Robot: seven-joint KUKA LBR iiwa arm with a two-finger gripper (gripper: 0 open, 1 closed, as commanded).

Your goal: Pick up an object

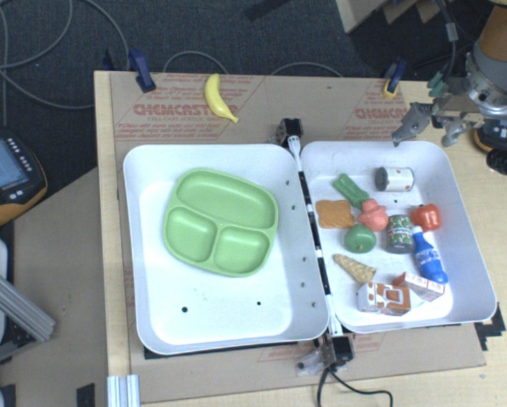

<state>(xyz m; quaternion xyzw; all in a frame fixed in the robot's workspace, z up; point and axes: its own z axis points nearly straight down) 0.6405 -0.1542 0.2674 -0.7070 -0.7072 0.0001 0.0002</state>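
The right bin (465, 227) holds several small items: a green pickle-like piece (351, 189), a white and grey can (393, 177), an orange toast slice (334, 214), a pink-red lump (372, 216), a green ball (360, 239), a dark can (399, 233), a red-orange pepper (426, 217), a blue bottle (427, 259), a waffle cone (355, 268) and a brown-white carton (383, 298). My gripper (427, 132) hovers above the bin's far right corner, beyond the white can. It is open, with nothing between its fingers.
A green divided plate (221, 221) lies in the left bin (152, 303). A yellow banana (220, 97) rests on the bench behind that bin. Blue clamps (140, 70) hold the board's far edge. Cables run across the floor at top left.
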